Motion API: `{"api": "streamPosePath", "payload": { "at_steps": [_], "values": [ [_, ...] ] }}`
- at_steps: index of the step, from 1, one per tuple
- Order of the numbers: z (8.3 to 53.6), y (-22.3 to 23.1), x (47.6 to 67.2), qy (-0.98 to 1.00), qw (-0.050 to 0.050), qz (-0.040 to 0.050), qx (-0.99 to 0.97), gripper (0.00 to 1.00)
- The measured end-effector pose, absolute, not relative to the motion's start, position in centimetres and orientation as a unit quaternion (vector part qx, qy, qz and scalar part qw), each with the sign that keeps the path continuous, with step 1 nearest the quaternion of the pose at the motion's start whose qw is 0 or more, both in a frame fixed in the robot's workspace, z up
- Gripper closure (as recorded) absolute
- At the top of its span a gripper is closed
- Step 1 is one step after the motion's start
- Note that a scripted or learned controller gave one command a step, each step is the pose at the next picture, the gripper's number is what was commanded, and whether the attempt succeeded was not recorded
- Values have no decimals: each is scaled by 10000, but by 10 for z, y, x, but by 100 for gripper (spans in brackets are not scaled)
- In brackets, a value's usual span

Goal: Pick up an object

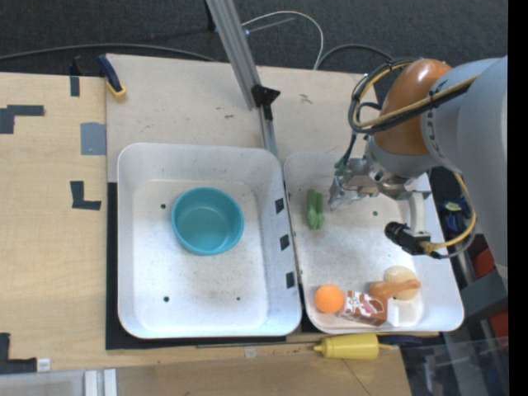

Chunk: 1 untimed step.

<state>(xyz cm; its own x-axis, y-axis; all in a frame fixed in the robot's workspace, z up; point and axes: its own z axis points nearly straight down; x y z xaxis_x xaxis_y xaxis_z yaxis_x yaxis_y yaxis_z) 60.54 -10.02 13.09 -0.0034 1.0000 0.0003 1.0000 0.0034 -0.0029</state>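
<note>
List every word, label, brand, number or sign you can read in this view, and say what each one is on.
No text can be read anywhere in this view.
Red and white packet in the right bin: carries some print, too small and blurred to read.
Yellow bottle on the bench edge: no readable label.
Teal bowl: plain.

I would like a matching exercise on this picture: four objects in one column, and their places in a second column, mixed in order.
Objects:
1. teal bowl
2. green object
3. orange ball
4. yellow bottle

Places:
A. near corner of the right bin
B. on the bench, in front of the right bin
C. in the left bin
D. right bin, beside the gripper

Pairs: 1-C, 2-D, 3-A, 4-B
</note>
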Motion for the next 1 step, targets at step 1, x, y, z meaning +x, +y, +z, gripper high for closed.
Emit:
{"api": "streamPosePath", "payload": {
  "at_steps": [1],
  "values": [
    [174, -95, 606, -7078, -8, -9, -7064, 100]
  ]
}}
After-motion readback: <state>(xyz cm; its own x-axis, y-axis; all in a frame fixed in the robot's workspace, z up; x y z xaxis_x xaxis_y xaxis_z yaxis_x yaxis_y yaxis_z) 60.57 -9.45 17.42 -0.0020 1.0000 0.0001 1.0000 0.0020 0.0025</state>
